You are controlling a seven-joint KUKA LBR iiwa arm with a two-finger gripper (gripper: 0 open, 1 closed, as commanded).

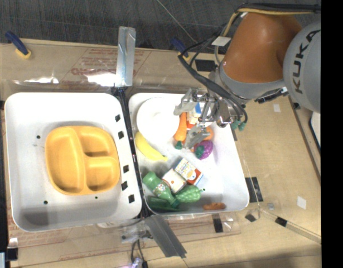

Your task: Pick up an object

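The counter (pixel 271 166) fills the frame, brown and taped, and on it sit two white bins side by side. The left bin (pixel 26 166) carries a yellow divided tray (pixel 82 159) at centre left. The right bin (pixel 232 175) is the busy one, lower centre of the frame. The arm (pixel 260 43) comes in from the upper right, orange band showing, grey wrist angled down over the right bin's upper part. The claw (pixel 200 119) hangs low there, right over a carrot (pixel 182 127) standing tilted beside a white plate (pixel 157 119); whether its fingers are spread or pinching cannot be told in the clutter. Purple grapes (pixel 203 148) lie just below the claw. A banana (pixel 148 148) rests on the plate's lower edge. Lower down, a small carton (pixel 187 171) sits above green toys (pixel 168 193) at the bin's bottom.
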